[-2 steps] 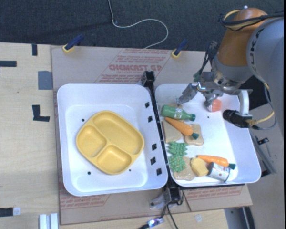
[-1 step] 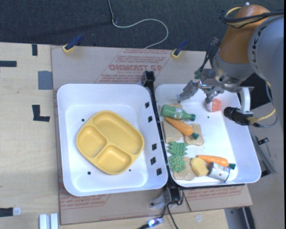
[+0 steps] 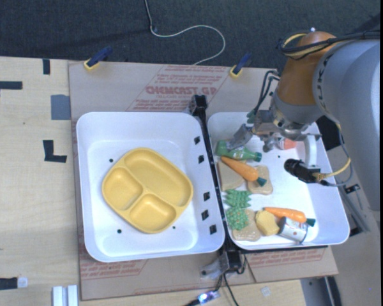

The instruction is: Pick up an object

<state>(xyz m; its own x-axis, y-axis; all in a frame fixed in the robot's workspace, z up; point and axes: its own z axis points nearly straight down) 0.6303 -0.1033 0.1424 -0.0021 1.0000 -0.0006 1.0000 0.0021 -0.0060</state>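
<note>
My gripper [image 3: 255, 138] hangs over the back of the right bin [image 3: 325, 199], its fingers [image 3: 242, 134] spread open with nothing held between them. Just below and in front of it lies a green bottle [image 3: 237, 150] on its side. An orange carrot [image 3: 240, 168] lies slantwise beside the bottle, partly on a slice of toast [image 3: 263, 183]. Further forward are green leafy pieces [image 3: 237, 199], a yellow chunk [image 3: 266, 222], a second carrot [image 3: 286, 213] and a small silver can [image 3: 293, 230].
The left bin [image 3: 92, 171] holds a yellow plate [image 3: 147, 189] with three compartments. A small red thing [image 3: 289, 144] shows behind the wrist. The bins' shared wall [image 3: 210, 171] runs close to the bottle.
</note>
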